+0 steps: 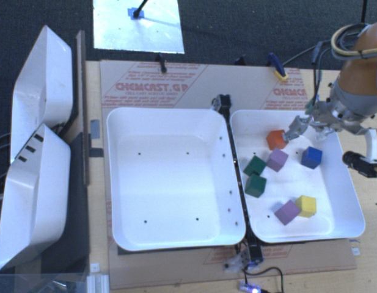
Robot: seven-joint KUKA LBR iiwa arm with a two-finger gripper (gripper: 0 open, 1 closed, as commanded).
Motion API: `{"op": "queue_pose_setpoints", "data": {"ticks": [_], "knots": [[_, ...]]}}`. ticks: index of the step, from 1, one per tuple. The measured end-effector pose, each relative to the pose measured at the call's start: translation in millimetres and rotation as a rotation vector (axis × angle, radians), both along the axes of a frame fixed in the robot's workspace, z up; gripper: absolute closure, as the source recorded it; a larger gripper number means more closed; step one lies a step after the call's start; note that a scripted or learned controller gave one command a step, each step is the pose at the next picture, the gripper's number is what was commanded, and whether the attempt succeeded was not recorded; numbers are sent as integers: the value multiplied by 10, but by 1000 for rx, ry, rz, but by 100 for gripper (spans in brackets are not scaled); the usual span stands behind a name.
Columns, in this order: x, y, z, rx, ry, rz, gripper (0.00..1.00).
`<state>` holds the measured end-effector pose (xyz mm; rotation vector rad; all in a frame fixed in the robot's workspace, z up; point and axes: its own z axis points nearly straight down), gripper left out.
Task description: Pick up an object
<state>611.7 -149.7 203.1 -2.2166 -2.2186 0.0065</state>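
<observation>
The right bin [344, 185] holds several small blocks. An orange block [275, 140] lies at the back, with a purple block [277, 159] just in front of it and a blue block [311, 157] to the right. Two green blocks [255, 165] [255, 185] sit by the bin's left wall. Near the front lie another purple block [287, 212] and a yellow block [307, 205], touching. My gripper [311, 131] hangs open over the back of this bin, between the orange and blue blocks, with nothing between its fingers.
The left bin [176, 176] stands beside the right one, joined by a black divider [237, 170]. Two spare white bins [38, 145] lean at the far left. A blue clamp [277, 66] and cables lie behind the bins.
</observation>
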Motion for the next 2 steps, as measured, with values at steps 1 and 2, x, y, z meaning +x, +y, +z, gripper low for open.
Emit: {"op": "queue_pose_setpoints", "data": {"ticks": [1,2], "knots": [[5,2,16,0,-3,0,0],[37,-49,-456,0,0,0,0]]}}
